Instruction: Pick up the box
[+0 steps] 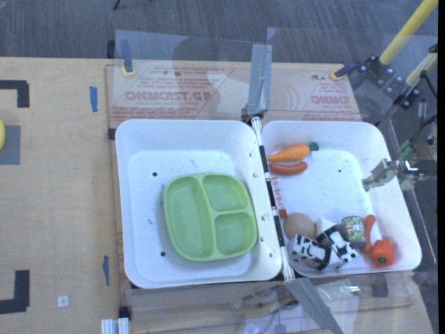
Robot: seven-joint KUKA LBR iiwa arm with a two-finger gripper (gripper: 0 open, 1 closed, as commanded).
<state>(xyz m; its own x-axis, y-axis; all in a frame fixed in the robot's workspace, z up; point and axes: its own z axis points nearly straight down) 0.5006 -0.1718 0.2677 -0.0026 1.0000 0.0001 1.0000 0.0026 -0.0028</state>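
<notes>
The box [318, 251] is black and white with a cow-hide pattern. It lies on its side at the near edge of the right bin [327, 179], against the front wall. The gripper [381, 175] is a small grey metal shape over the right rim of that bin, well above and to the right of the box in the view. Nothing is visibly held in it.
Around the box lie a beige egg-shaped item [299, 224], a small green can [352, 227] and an orange toy vegetable [380, 251]. A carrot [290, 152] and a red sausage [288, 167] lie at the bin's far left. The left bin [139, 186] holds a green divided plate [209, 215].
</notes>
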